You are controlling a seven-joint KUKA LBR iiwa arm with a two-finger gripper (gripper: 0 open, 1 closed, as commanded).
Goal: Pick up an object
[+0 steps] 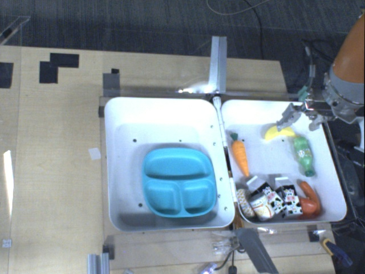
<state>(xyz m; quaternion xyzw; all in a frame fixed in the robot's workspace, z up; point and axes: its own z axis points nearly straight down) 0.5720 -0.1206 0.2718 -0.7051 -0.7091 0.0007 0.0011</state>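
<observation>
My gripper (pixel 300 120) hangs over the far right part of the right bin (pixel 336 178), open, with nothing between its fingers. One finger (pixel 286 117) is just above a yellow banana-like toy (pixel 278 133). Below the other finger lies a green bottle (pixel 304 155). An orange carrot (pixel 240 156) lies along the bin's left side. A red sausage (pixel 311 198) rests in the near right corner, beside several small black-and-white and tan items (pixel 271 198) crowded along the near wall.
The left bin (pixel 122 153) holds a blue divided tray (pixel 179 181). A metal post (pixel 218 64) stands at the back between the bins. A cable (pixel 239 7) runs across the dark floor behind.
</observation>
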